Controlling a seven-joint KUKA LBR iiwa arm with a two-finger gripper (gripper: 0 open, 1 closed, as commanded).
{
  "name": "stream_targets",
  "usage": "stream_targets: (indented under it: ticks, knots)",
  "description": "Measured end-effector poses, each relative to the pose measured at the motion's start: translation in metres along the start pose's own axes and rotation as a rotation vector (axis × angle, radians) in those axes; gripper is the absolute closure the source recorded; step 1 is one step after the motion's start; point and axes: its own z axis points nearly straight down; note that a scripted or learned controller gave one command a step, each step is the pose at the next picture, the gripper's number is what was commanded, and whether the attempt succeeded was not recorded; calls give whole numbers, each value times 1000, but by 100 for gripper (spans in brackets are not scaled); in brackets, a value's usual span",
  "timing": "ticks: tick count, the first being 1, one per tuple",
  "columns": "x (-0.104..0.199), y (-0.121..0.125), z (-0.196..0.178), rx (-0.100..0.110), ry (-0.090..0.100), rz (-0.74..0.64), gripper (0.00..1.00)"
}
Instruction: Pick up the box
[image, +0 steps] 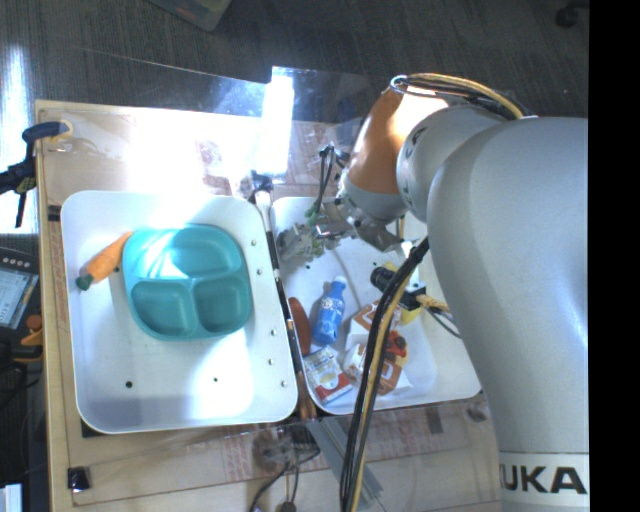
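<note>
Right bin (452, 372) is crowded: the arm (480, 250) covers its far end and right side, and its black cable (375, 370) hangs across the clutter. Blue bottle (328, 312) and packets (325, 372) fill the near floor. In the left bin (90, 360) you get open floor along the near edge (teal tray (190, 280) and carrot (103, 260) sit farther back).

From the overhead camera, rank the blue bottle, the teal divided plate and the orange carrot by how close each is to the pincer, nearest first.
Measured from the pincer at the right bin's upper left:
1. Blue plastic bottle, just below it in the right bin.
2. Teal divided plastic plate, across the divide in the left bin.
3. Orange toy carrot, beyond the plate at the left bin's far left.
</note>
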Motion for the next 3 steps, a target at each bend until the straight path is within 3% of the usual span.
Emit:
stream_targets:
  ticks: [1,2,3]
  knots:
    - [1,1,-10,0,0,-6,100]
    - [55,-91,-100,4,2,83,100]
    - [61,-165,-111,5,3,-23,100]
